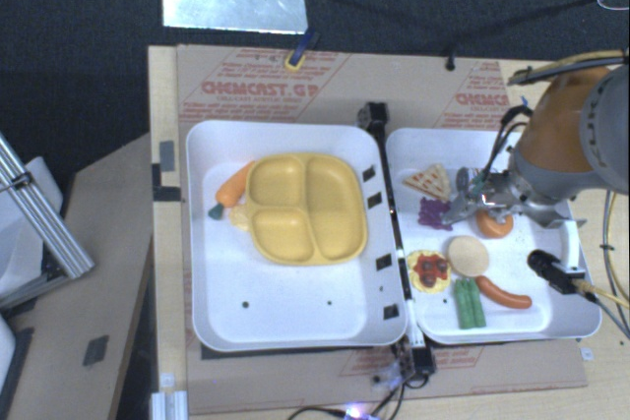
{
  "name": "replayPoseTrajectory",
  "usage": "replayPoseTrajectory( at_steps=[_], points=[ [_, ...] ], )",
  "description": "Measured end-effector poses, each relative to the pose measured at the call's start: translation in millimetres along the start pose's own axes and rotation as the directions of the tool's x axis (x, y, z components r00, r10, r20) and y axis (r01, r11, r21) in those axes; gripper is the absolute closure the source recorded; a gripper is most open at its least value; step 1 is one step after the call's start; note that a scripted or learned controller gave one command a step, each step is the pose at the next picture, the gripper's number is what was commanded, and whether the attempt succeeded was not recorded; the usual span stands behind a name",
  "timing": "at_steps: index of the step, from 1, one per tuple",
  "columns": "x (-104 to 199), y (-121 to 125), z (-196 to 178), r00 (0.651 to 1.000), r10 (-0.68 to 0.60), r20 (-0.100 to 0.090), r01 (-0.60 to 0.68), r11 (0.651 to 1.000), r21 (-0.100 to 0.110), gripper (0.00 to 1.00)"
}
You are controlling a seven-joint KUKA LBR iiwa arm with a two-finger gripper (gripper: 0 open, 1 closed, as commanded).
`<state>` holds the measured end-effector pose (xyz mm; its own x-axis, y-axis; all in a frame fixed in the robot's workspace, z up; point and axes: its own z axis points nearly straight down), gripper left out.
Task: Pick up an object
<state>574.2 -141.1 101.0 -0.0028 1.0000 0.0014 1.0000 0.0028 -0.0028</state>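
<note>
The right bin [566, 295] holds several toy foods: a pizza slice [429, 180], a purple grape bunch [434, 212], an orange round piece [495, 225], a tan bun [469, 256], a small pizza round [429, 270], a sausage [503, 293] and a green bean [470, 303]. My gripper [475, 195] hangs low over this bin, between the grapes and the orange piece. Nothing is visibly lifted by it.
The left bin [212, 290] carries a yellow divided plate [300, 208] with a toy carrot [232, 185] at its left edge. A black divider with clips [389, 211] runs between the bins. The arm's grey body [571, 148] covers the right bin's far right corner.
</note>
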Motion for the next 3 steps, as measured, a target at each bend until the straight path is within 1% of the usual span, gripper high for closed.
replayPoseTrajectory(
  at_steps=[1,2,3],
  points=[
    [-0.2,2.6,12.5,1.0,0.002,0.002,-0.002,1.0,-0.007,0.0],
    [-3.2,5.1,-0.2,1.0,0.003,0.01,-0.003,1.0,-0.02,1.0],
    [-4.3,9.2,-64.0,1.0,-0.001,0.003,0.001,1.0,-0.009,1.0]
  ],
)
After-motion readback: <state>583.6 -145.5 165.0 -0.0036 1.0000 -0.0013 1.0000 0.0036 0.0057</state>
